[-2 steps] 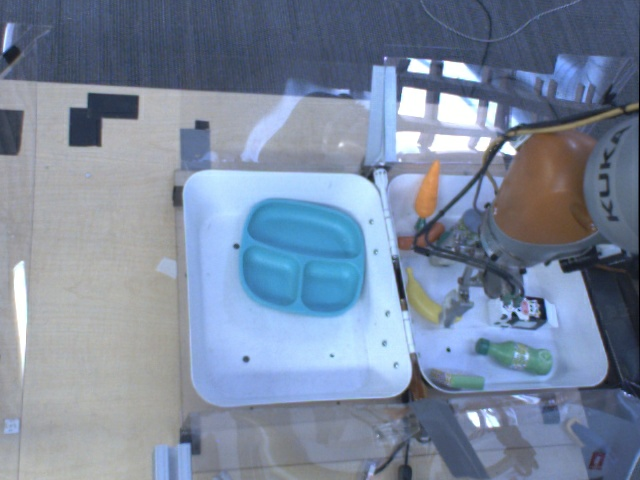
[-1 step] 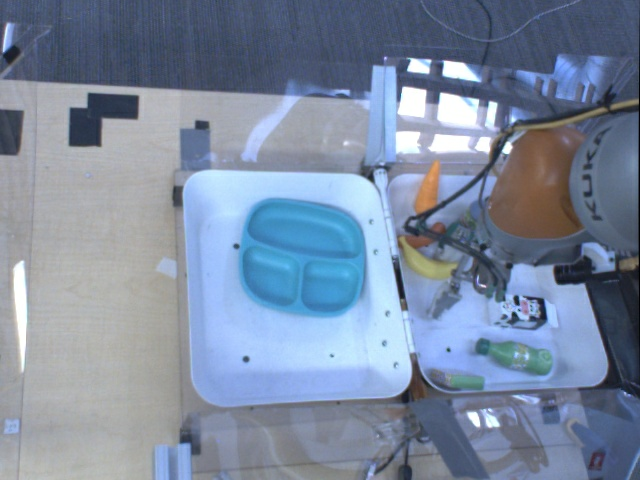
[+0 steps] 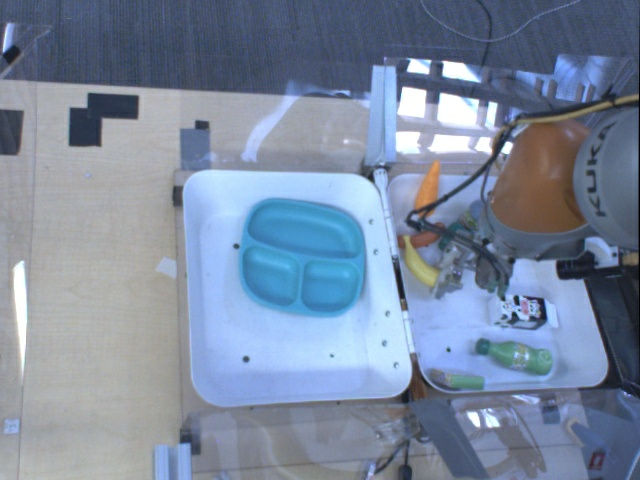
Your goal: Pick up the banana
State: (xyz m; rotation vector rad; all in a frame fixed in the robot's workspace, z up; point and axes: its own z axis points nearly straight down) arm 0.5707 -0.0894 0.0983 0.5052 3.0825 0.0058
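You are looking at a robotics lab cell, not a home or kitchen. The pale wood bench [image 3: 90,298] carries black square markers [image 3: 103,116] stuck flat near its far edge, and two shallow white bins [image 3: 200,298] sit side by side, held by metal brackets [image 3: 380,118]. A loose cable [image 3: 470,13] lies across the grey carpet [image 3: 200,28] behind. The industrial arm [image 3: 545,183], grey with an orange band, reaches in over the right bin. The bin contents are test props: a blue divided plate [image 3: 303,256], a banana [image 3: 420,266], a carrot [image 3: 428,185], a green bottle [image 3: 515,356].
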